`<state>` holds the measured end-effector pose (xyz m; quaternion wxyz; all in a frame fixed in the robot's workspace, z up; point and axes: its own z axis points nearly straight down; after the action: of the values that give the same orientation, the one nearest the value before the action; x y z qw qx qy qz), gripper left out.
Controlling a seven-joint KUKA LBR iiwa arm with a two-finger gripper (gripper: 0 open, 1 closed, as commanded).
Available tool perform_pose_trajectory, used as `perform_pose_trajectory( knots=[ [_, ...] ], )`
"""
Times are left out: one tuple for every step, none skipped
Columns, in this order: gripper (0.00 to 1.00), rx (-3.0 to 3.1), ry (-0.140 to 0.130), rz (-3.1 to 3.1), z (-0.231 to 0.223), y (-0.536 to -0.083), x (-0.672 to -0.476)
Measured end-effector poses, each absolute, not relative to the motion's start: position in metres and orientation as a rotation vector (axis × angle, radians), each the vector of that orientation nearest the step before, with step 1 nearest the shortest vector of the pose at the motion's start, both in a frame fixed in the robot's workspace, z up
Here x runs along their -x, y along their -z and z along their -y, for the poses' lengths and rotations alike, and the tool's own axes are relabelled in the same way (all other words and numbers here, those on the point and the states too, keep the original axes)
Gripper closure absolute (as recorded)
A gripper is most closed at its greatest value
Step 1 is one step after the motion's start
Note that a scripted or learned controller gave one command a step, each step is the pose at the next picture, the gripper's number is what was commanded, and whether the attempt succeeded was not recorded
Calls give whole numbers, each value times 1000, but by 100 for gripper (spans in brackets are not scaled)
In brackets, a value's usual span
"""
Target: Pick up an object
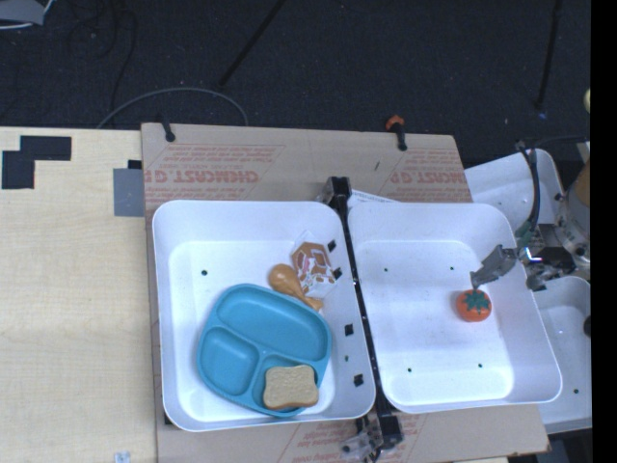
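Desk (67,287): pale wood, carrying a cardboard sheet on which everything else sits; it lies to the left of and beneath the centre divider.
Cardboard sheet (289,167): clipped at its far edge, probably so the bins above it cannot slide.
Left bin (178,258): left of the centre divider, it groups most of the objects.
Right bin (424,365): right of the centre divider, with plenty of bare floor, which gives the arm room to come down.
Centre divider (352,297): the dark strip where the two bins meet; the landmark for all places here.
Blue tray (251,340): left of the divider, near side of the left bin, lying flat with compartments up.
Bread slice (290,387): in the tray's near compartment, just left of the divider.
Wrapped snack (313,263): left of the divider, propped against the tray's far rim.
Drumstick (289,283): beside the snack, resting on the tray's far rim.
Tomato (473,305): well right of the divider, alone and upright, the likely target.
Hand (492,268): right of the divider, just above the tomato; fingers look spread, clamped on nothing, seemingly poised to descend.
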<state>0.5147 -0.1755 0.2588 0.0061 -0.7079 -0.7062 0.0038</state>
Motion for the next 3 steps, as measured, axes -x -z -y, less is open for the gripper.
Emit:
perform_pose_trajectory(
  knots=[
    [0, 2219, -2, 2219, 175, -265, -517],
    [0, 2216, -6, 2216, 167, -214, -522],
    [0, 2215, -7, 2215, 167, -150, -519]
  ],
)
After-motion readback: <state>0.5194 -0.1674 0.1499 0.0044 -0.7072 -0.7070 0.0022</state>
